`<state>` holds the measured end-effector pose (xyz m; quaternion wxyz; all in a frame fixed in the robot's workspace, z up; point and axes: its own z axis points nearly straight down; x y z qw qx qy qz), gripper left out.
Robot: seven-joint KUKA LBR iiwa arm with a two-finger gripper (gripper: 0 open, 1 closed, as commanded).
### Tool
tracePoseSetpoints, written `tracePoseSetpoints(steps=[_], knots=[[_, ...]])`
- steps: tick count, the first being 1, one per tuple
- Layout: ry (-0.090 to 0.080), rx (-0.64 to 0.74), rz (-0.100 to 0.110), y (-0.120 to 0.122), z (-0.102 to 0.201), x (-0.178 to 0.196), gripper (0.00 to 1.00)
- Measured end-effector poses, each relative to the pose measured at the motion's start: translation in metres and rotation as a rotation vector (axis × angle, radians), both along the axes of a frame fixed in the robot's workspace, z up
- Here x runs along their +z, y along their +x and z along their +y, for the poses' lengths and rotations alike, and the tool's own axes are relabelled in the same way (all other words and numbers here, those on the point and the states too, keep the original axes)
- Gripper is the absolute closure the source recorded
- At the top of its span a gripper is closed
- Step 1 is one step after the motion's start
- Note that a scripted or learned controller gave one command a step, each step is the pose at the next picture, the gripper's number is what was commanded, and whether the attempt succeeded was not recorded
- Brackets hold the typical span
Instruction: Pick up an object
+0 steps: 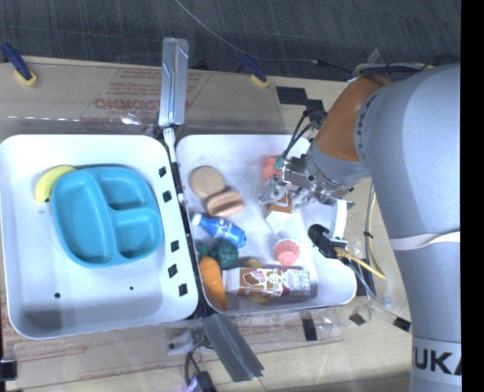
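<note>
My gripper (pixel 284 188) is low over the right bin (pixel 250 149), near its right side. Directly beneath it lies a small brown and white item (pixel 281 205); whether they touch is unclear. A reddish-orange piece (pixel 271 167) sits just left of the gripper. Also in this bin are a tan bread roll (pixel 210 189), a blue bottle (pixel 222 230), a green item (pixel 226 256), an orange carrot (pixel 211 281), a brown drink carton (pixel 268 282) and a pink cupcake (pixel 286 251).
The left bin (pixel 21 243) holds a blue divided tray (pixel 107 215) with a yellow banana (pixel 51 180) at its upper left corner. A metal divider (pixel 173 80) stands between the bins. The grey arm (pixel 413 178) covers the right bin's right wall.
</note>
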<state>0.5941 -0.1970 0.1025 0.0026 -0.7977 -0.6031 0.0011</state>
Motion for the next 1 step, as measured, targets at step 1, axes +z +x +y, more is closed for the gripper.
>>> tracePoseSetpoints(steps=[1], knots=[[-0.004, 0.025, -0.012, -0.0599, 0.0181, 0.1143, 1.0]])
